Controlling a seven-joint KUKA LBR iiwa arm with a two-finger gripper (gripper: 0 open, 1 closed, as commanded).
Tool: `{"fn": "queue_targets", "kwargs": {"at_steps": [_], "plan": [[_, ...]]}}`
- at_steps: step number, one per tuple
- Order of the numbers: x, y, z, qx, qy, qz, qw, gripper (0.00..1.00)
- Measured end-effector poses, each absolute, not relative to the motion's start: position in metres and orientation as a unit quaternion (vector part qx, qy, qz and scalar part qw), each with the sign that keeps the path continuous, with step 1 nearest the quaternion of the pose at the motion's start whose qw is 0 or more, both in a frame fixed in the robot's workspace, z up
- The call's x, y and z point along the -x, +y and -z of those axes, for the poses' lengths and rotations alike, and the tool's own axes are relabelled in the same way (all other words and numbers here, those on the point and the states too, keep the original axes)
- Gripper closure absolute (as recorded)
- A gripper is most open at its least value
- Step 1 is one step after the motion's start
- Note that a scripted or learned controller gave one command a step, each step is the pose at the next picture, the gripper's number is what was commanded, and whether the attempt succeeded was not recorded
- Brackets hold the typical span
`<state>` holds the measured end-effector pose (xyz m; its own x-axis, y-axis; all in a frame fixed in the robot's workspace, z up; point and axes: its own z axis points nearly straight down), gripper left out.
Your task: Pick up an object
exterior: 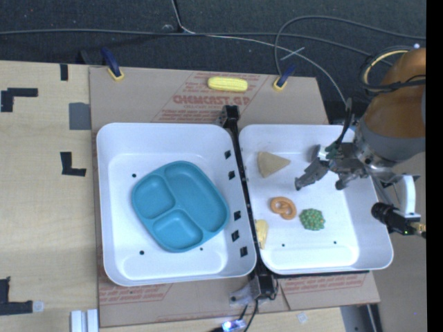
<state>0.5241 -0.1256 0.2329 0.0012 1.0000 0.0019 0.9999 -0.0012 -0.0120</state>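
The right bin (360, 254) offers open floor along its front and far-right side. A tan wedge (272, 163), a pretzel (282, 207) and a green lump (312, 219) crowd its middle, and a yellow piece (261, 232) sits against the left wall.

This is a robotics lab test station, not a home. A wooden desk (41, 206) carries a printed cardboard sheet (208, 95) held by blue-and-yellow clamps (111, 64), with black tape marks (69, 163) on the wood. Loose cables (228, 37) trail over dark carpet (83, 12), and toy foods lie in white bins (111, 144).
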Motion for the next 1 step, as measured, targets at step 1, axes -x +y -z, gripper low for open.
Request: {"fn": "queue_targets", "kwargs": {"at_steps": [1], "plan": [[-0.5264, -0.1255, -0.2379, 0.707, -0.708, -0.0005, 0.001, 0.00]]}}
